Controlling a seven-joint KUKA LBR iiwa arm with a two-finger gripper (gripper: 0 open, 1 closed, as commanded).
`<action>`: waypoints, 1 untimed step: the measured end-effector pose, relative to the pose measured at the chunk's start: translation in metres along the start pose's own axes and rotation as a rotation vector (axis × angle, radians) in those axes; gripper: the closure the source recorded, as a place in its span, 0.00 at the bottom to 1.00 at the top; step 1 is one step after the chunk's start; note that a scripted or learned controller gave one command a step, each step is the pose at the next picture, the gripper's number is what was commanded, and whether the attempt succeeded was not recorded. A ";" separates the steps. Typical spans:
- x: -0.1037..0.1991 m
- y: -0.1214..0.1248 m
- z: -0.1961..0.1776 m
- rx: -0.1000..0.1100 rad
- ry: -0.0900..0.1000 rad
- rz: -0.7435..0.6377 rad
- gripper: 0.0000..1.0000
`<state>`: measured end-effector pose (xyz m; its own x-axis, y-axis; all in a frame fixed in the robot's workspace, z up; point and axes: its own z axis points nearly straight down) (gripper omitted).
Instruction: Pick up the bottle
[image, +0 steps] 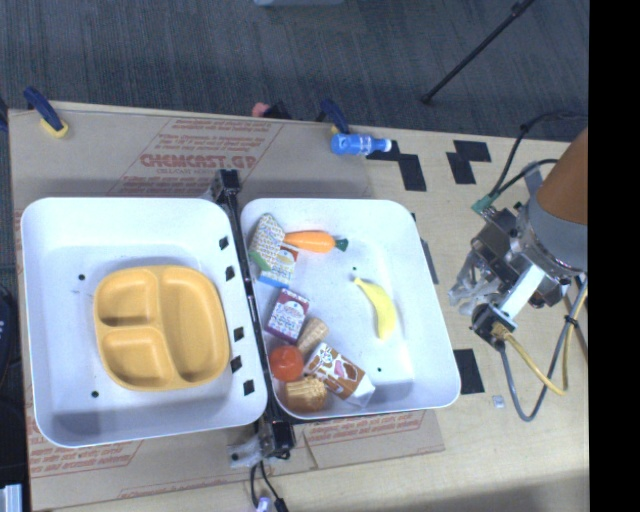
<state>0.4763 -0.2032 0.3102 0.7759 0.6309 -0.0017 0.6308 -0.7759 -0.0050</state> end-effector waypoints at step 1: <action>0.002 -0.001 -0.011 -0.001 0.000 0.219 1.00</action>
<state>0.4776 -0.2014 0.3216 0.8946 0.4469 -0.0030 0.4469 -0.8946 -0.0034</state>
